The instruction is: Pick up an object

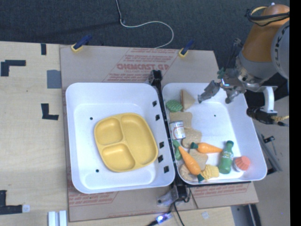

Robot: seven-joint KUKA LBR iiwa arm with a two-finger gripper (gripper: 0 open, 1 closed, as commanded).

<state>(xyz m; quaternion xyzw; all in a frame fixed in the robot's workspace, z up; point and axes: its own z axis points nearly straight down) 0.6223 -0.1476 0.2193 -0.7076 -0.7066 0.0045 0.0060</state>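
The desk (28, 126) is pale wood with a cardboard sheet (136, 65) under two white bins. The left bin (80, 98) holds a yellow tray (125, 141) with three compartments, lying flat near its middle.

The right bin (235, 121) carries a crowd of toys along its left and front sides. At the back left lie a green leafy piece (173, 105) and a tan wedge (187, 98), just beside each other. Below them sits a small can (177, 129) among tan bread-like slices (192, 136). Two carrots follow: one (189, 160) slanting toward the front, the other (207, 148) lying across, pointing right. A yellow piece (210, 172) sits near the front wall, a green bottle (226, 157) stands just right of it, and an orange-red slice (242, 163) lies by the bottle.

The hand (217, 92) hovers over the bin's back part, fingers spread wide with nothing between them, well apart from the toys except the wedge, which is near its left finger. The arm (263, 41) comes in from the right.
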